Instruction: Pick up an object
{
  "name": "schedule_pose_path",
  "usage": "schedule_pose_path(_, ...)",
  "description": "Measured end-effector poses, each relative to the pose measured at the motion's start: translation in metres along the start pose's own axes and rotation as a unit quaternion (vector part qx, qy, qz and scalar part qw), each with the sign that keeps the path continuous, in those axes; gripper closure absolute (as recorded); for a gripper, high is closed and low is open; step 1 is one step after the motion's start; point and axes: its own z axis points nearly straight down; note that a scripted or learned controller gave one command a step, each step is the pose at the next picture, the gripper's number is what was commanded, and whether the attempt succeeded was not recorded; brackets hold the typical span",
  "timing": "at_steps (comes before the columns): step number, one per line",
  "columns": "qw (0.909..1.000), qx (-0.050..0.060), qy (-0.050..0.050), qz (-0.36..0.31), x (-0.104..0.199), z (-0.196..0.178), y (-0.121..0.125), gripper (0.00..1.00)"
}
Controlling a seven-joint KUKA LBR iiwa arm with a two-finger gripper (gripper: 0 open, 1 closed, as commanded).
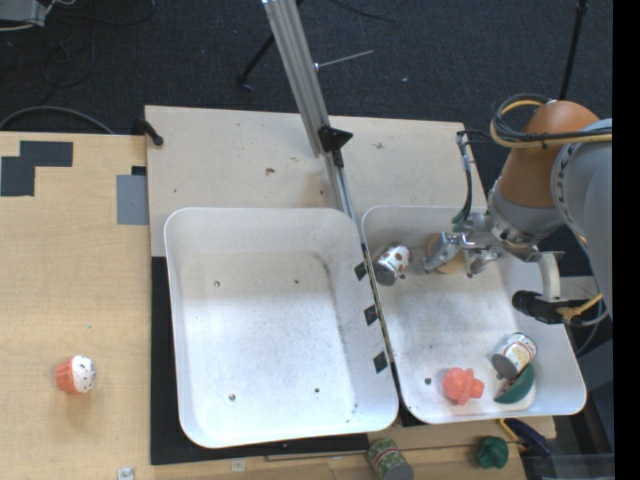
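We log two white bins: left bin point(200, 268), right bin point(440, 318). Right of centre in the frame, the gripper point(452, 252) hangs over the right bin's upper part; we cannot tell its opening or hold. That bin has four items: one small cup point(392, 262), lying on its side, long axis pointing lower left; one red lump point(461, 385); one can point(514, 353); one green piece point(519, 387)

I see the pale bench point(250, 158) carrying two white bins: left bin point(200, 230) and right bin point(560, 393), touching side by side. On the wooden tabletop point(70, 268) at left lies a small orange-and-white toy point(76, 375), well apart from the bins.
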Motion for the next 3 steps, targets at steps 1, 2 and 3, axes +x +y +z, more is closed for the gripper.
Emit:
schedule_pose_path(1,1.0,-0.002,-0.001,-0.001,0.0,-0.014,0.001,1.0)
schedule_pose_path(2,1.0,-0.005,-0.001,0.003,-0.005,-0.06,-0.005,1.0)
schedule_pose_path(3,1.0,-0.003,-0.001,0.002,-0.002,-0.103,-0.011,1.0)
